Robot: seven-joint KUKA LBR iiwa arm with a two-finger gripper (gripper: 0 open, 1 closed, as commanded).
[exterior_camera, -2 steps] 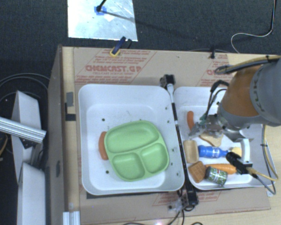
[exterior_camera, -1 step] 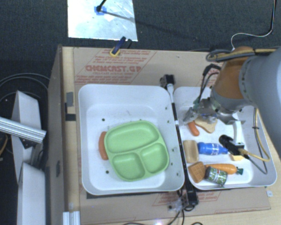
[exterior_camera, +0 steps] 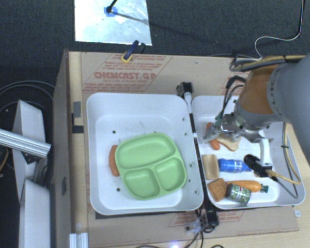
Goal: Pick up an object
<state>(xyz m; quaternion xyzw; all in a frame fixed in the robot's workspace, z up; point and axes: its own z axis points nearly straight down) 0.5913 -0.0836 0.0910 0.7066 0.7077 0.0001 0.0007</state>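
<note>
Gripper (exterior_camera: 217, 133) hovering low over right bin (exterior_camera: 289, 192), upper left corner.
I'm lining up on the orange piece (exterior_camera: 215, 144) just beneath it (jaw state: can't tell); I'd be centring before descending, staying clear of the tan slice (exterior_camera: 229, 145).

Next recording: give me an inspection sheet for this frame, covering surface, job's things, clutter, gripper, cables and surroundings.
Surface: cardboard-covered bench bearing left bin and right bin.
Job's things: green divided plate over an orange sausage in the left bin; blue bottle, green can, carrot, bread slice in the right bin.
Clutter: nothing seen.
Gripper: gripper low in the right bin; finger state unclear.
Cables: black cable loops on the floor at left.
Surroundings: dark carpet, silvery sheet.
</note>
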